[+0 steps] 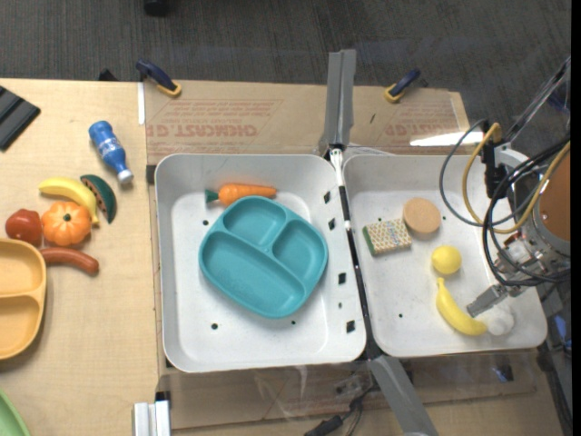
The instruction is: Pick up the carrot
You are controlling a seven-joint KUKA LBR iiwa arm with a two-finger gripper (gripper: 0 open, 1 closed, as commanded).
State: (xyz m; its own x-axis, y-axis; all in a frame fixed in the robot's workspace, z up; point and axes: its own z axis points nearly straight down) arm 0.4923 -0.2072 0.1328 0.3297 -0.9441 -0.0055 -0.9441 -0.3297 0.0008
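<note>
Carrot (243, 192): orange body with a green stem end, intact. It lies flat on its side, lengthwise left to right, stem end pointing left. Position: far edge of the left bin's (172, 271) floor, just beside the upper rim of the teal divided plate (263, 257).

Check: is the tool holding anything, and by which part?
Cannot be told. The tool sits by the banana in the right bin; the carrot lies untouched.
</note>
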